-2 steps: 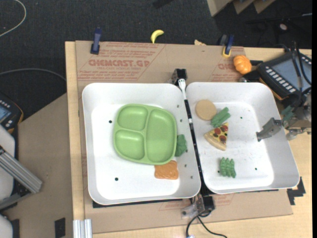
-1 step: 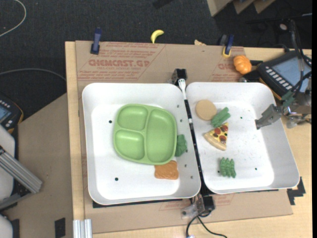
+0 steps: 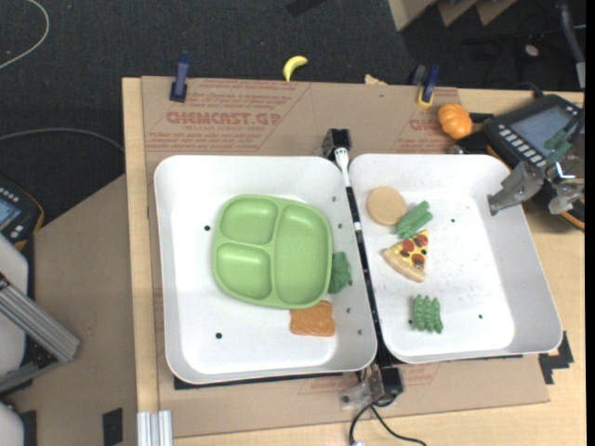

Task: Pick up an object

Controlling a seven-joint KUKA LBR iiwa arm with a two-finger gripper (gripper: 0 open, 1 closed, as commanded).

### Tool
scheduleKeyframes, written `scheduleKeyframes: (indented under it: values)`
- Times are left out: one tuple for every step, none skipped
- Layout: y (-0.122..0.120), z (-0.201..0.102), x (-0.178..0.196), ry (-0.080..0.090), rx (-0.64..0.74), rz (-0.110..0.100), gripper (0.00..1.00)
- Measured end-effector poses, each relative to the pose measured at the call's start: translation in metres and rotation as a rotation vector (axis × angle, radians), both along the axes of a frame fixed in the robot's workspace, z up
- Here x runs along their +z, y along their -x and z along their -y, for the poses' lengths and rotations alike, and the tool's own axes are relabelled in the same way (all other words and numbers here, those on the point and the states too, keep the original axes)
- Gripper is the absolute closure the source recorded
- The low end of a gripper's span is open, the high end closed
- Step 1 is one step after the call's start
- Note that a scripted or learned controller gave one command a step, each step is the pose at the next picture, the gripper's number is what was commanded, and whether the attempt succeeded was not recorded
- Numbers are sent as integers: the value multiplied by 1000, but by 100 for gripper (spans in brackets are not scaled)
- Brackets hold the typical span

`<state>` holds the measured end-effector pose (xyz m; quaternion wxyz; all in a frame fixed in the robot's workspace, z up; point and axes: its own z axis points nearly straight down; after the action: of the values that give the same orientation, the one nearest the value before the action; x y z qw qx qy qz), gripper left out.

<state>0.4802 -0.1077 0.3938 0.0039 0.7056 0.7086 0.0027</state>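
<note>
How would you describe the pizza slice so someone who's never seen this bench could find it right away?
Look in the right-hand white bin, near its left wall. The toy pizza slice lies there between a round tan cookie with a green leafy piece above it and a green vegetable toy below. It is the only triangular piece, yellow with red topping.

Dark grey carpet (image 3: 139, 26) covers the floor at the far side and left. A white cable (image 3: 28, 12) loops on it far left. Brown cardboard sheeting (image 3: 279, 110) tops the bench, held by blue clamps (image 3: 179, 77).
</note>
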Motion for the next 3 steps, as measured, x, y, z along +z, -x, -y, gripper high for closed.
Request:
scheduleKeyframes:
  values:
    - [0,1,7,0,-3,-3,100]
    - [-28,-13,126,2,-1,8,100]
    - [3,9,7,-4,-8,-22,100]
